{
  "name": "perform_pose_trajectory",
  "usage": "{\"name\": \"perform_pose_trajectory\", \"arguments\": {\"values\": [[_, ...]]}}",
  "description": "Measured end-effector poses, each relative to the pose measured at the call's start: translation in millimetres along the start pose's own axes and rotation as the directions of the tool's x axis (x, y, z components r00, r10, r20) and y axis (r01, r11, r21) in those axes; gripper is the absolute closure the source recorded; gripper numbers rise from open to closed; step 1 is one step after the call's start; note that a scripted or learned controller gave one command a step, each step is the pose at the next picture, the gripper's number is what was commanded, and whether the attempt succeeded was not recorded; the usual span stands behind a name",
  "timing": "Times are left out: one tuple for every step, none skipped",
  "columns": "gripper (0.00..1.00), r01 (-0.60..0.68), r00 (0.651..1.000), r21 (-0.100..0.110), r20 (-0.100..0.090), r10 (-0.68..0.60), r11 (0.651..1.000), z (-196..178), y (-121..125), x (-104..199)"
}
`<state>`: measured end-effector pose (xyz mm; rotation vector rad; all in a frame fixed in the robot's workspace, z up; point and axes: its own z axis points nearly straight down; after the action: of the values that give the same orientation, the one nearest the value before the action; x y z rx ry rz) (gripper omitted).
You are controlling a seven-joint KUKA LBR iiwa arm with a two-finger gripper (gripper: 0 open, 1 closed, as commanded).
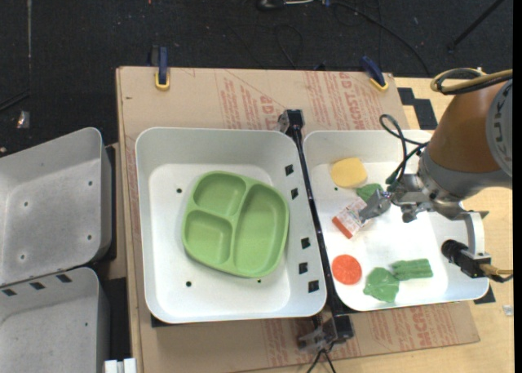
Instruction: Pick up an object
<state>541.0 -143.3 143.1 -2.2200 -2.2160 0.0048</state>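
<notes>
The right bin (404, 241) holds several small items. A yellow rounded piece (348, 171) lies at its back left. A white packet with a red end (348, 221) lies near the middle left, with a small green piece (369, 192) just behind it. My gripper (377, 206) hangs low over the bin, right beside the packet and the small green piece. I see nothing lifted in it. A red disc (347, 268), a green lump (381, 283) and a green block (413, 268) sit along the front.
The left bin (151, 200) carries a green divided plate (236, 223). A black divider (308, 216) runs between the bins. The arm's orange and grey body (469, 147) covers the right bin's back right corner. Grey metal trays (49, 200) stand at the far left.
</notes>
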Motion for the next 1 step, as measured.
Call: {"name": "perform_pose_trajectory", "arguments": {"values": [[0.0, -0.001, 1.0, -0.009, 0.0, 0.001, 1.0, 49.5, 2.0, 0.4]]}}
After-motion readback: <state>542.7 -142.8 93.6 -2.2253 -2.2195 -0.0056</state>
